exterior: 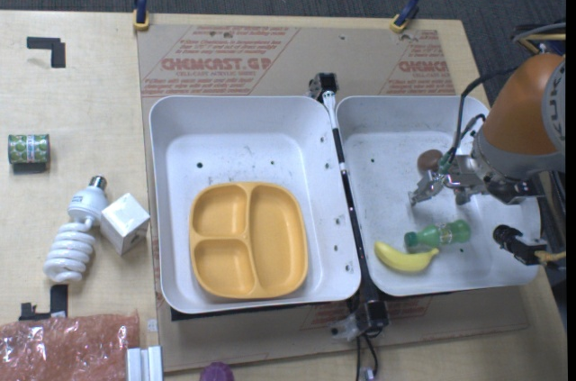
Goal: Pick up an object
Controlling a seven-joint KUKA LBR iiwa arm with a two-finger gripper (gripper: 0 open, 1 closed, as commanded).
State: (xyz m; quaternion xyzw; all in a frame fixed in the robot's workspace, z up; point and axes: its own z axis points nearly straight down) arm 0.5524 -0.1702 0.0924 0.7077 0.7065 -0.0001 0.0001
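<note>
kuka arm comes in from the right, jaws (pixel 432 188) low over the right bin (pixel 387 122), metal fingers look parted w/ nothing between them, so holding nothing. candidates all in the right bin: green bottle (pixel 438 235) lying on its side near the front, yellow banana (pixel 405 257) just beside it at the front wall, touching or nearly, can't tell which. small brown round thing (pixel 430 160) sits just behind the jaws toward the back, too small to id. left bin (pixel 166 190) holds a yellow 3-section tray (pixel 249 240). on the counter (pixel 81 82) left of the bins: cfl bulb (pixel 72 235), white cube (pixel 125 222), green can (pixel 28 150).

handling guess: bottle looks like light plastic, stiff, smooth, round so it may roll or squirt out; grip across the body at mid length, not the cap. banana prob a light toy, curved, slightly slick; take it across the thick middle. both sit close together, so a descent btwn them could nudge 1 away
</note>
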